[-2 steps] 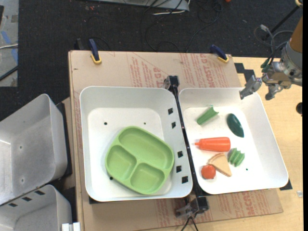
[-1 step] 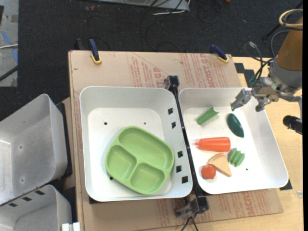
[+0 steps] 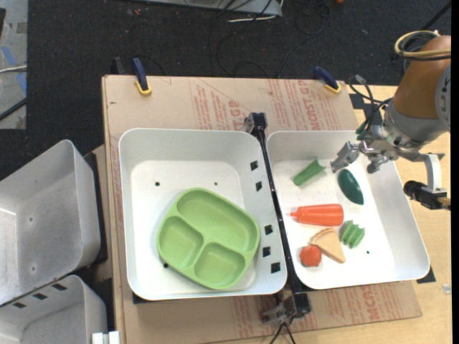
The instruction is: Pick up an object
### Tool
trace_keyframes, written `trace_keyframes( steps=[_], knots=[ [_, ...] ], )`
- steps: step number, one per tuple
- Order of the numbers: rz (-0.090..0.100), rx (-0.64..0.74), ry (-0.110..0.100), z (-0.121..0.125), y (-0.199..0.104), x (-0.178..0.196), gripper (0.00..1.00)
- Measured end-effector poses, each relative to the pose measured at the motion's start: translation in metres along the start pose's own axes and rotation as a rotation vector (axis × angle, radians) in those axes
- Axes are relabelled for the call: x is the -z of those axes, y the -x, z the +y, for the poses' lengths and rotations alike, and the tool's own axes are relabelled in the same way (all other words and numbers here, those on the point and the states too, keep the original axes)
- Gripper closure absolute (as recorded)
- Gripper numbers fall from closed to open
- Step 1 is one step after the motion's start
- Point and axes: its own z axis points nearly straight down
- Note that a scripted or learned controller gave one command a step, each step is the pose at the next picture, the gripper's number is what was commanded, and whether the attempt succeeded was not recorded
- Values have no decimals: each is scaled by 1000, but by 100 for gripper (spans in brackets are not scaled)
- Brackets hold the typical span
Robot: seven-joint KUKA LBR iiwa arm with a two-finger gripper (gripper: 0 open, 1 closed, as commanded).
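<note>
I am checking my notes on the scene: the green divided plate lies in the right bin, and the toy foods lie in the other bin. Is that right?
Not quite. The camera view shows the green divided plate in the left bin. The toy foods, such as the orange carrot, lie in the right bin.
</note>
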Motion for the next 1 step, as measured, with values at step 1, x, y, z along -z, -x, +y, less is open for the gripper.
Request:
trace_keyframes(
  steps=[1],
  knots=[
    [0,0,-1,8,2,-60,0]
  ],
)
